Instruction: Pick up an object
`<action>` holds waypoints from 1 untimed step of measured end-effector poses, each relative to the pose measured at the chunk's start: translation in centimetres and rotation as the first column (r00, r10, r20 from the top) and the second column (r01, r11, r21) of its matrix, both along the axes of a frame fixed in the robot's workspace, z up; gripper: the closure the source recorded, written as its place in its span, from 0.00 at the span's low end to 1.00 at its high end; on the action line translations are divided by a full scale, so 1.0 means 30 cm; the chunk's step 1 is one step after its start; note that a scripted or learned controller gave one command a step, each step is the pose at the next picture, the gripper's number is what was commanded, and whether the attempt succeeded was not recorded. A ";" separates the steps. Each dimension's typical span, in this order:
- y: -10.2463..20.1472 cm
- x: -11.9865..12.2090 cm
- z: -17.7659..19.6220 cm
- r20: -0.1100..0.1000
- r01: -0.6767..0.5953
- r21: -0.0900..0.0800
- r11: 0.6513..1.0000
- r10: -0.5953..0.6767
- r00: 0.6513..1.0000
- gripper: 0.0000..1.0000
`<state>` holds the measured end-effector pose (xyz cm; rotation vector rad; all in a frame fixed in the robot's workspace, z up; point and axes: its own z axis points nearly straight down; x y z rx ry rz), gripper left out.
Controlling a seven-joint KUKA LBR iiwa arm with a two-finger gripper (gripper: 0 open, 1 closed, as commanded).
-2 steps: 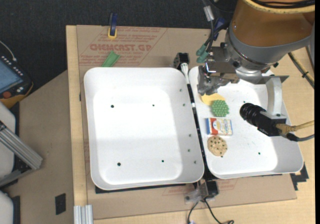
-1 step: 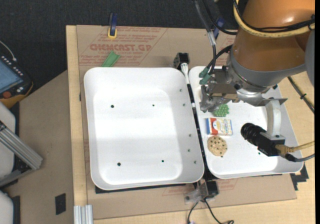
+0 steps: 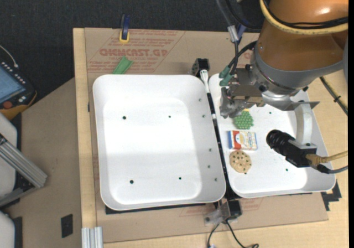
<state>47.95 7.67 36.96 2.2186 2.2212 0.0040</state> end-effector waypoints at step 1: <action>-0.090 -0.001 -0.039 -0.006 0.004 -0.001 1.000 -0.004 1.000 1.00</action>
